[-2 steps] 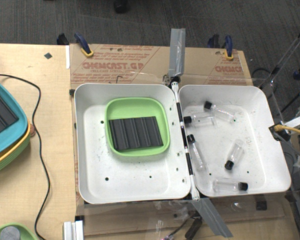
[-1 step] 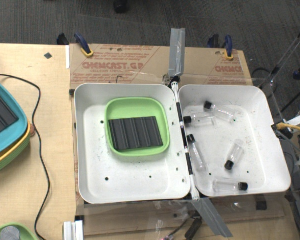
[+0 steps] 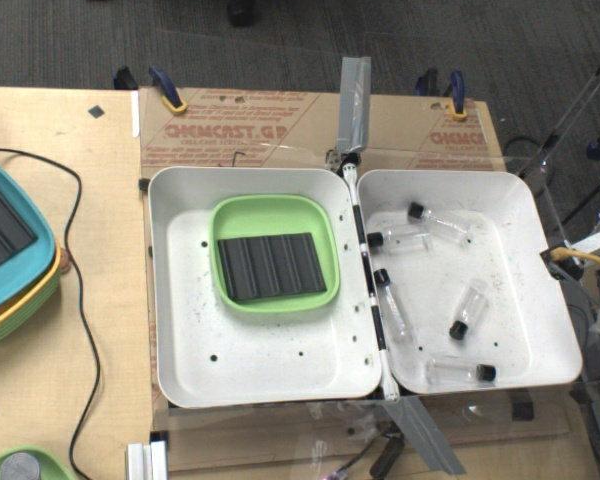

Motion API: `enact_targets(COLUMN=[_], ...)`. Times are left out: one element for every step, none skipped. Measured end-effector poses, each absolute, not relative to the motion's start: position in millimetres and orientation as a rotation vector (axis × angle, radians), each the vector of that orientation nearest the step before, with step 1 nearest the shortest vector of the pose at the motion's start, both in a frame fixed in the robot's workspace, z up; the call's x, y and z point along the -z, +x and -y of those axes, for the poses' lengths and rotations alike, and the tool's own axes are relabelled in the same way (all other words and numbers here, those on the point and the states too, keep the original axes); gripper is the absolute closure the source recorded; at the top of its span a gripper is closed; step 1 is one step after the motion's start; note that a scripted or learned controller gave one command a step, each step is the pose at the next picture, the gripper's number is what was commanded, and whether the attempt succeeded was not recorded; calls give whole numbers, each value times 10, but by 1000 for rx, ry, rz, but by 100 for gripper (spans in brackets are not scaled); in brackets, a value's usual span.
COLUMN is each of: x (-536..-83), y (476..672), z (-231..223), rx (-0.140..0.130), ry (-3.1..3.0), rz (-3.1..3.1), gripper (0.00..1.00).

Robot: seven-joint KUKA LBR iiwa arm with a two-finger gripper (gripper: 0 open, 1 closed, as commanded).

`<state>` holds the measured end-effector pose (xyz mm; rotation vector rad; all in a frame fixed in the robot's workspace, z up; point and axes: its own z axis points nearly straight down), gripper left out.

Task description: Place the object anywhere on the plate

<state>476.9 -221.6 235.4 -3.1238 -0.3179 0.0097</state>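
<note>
Claw: we cannot tell its state from this view, so we log it as unknown.

Item 1, green plate [image 3: 272,208]: square with rounded corners, carrying a dark ribbed insert [image 3: 275,266]. It sits in the left bin [image 3: 270,363], and we see no object on it.

Item 2, capped tubes [image 3: 468,313]: several clear tubes with black caps lie scattered in the right bin [image 3: 525,258], all right of the plate and across the seam between the bins. One tube [image 3: 390,303] lies nearest the plate, close to that seam. We judge the task's object to be one of these.

Step in hand: we judge it to be the pick, not yet made. The next move calls for a descent onto one tube, a grasp across its narrow body, and a carry leftward over the seam to the plate.

Surroundings: printed cardboard [image 3: 240,123] lies behind the plate, held by blue-handled clamps [image 3: 165,88]. The wooden bench [image 3: 60,368] extends left of the plate, with a teal tray [image 3: 10,233] and a black cable [image 3: 80,298]. Grey carpet [image 3: 400,18] is beyond.
</note>
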Motion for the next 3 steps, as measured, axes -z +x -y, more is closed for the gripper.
enact_targets(x=[-2300, -2347, -2276], y=[4768, 4768, 4768], z=[2213, 2221, 2214], rx=[-11, -8, -10], ry=[-3123, -3124, -3123], rz=[315, 318, 314], gripper=[0, 0, 0])
